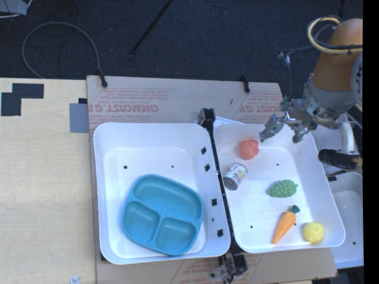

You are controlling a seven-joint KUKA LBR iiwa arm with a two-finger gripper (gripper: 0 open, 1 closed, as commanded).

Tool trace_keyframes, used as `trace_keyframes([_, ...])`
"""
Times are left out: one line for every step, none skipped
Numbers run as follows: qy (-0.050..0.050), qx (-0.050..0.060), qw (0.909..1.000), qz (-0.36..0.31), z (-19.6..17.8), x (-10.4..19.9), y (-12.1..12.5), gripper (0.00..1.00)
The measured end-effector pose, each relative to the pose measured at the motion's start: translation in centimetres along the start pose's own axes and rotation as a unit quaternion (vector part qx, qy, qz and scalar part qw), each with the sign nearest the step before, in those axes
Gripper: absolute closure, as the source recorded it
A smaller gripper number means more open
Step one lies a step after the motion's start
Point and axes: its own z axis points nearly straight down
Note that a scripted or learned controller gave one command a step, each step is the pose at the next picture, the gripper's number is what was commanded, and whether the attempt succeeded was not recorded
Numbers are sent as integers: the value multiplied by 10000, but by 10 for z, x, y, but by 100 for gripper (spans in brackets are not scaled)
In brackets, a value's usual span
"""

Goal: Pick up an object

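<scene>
The right bin (331,209) holds five small things, well apart from each other. A round, matte red fruit (249,149) lies far in the bin, nearest the pincer. A short metal can (234,176) lies tipped on its side close to the left wall. A bumpy green grape bunch (282,189) sits mid-bin. A tapered orange carrot (284,226) with a green top lies slanted near the front, and a smooth yellow lemon (314,232) rests just right of it in the near right corner.

The pincer (285,128) hangs over the bin's far rim, right of and beyond the red fruit, its two grey fingers spread and pinching nothing. The bin's floor is bare between the things, with open room around the fruit on every side.

The left bin (112,141) carries a glossy blue tray (162,214) with three compartments, set toward its near side. Both bins are smooth white plastic with rounded corners, standing on cardboard (148,102) over the pale wood desk (41,182).
</scene>
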Motion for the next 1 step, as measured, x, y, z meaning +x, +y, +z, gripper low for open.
trace_keyframes([-8,-54,10000,-7,-7,0,2,0])
